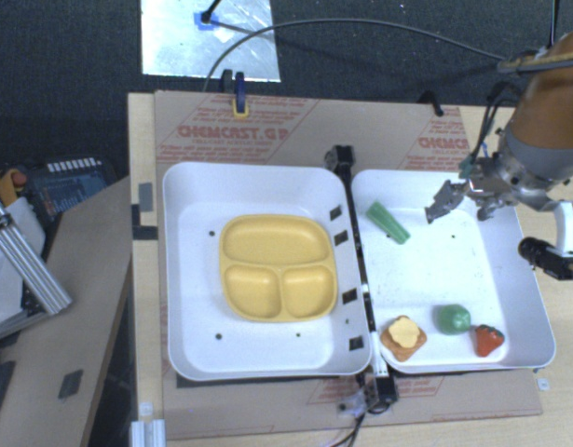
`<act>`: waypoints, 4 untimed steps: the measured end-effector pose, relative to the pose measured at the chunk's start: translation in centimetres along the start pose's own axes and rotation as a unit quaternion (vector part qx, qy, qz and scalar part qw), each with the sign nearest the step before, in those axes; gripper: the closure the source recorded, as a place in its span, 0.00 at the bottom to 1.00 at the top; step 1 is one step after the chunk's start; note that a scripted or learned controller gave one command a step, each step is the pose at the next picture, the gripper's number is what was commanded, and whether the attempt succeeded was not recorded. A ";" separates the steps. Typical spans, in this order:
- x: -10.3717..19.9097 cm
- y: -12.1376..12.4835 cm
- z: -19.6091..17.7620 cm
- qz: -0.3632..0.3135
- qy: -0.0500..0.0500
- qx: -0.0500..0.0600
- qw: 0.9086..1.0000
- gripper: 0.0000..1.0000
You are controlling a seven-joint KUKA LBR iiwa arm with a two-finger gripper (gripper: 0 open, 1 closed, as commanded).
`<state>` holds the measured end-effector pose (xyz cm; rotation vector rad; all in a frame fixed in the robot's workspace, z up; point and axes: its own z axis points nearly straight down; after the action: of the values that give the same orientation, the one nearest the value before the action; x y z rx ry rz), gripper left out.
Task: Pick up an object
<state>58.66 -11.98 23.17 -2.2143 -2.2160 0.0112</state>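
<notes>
Three small food pieces (404,336) were lined along the right bin's (519,277) near edge. A green block (388,223) lay toward its far left corner, within reach. The jaws (463,200) were poised just beside it, spread and gripping nothing.

The arm (547,128) is grey below a broad orange band, with black cables running down to its dark metal pincer (463,201).

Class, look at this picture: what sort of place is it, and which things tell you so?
Probably a robotics lab test bench. A grey robot arm with an orange band reaches over two shallow white plastic bins, one holding a yellow three-compartment tray, the other small toy foods such as a green cylinder.
</notes>
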 end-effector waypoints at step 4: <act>-0.9 -0.6 15.0 0.000 0.000 -0.004 1.000 0.00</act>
<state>57.93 -12.83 8.19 -2.2185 -2.2211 0.0020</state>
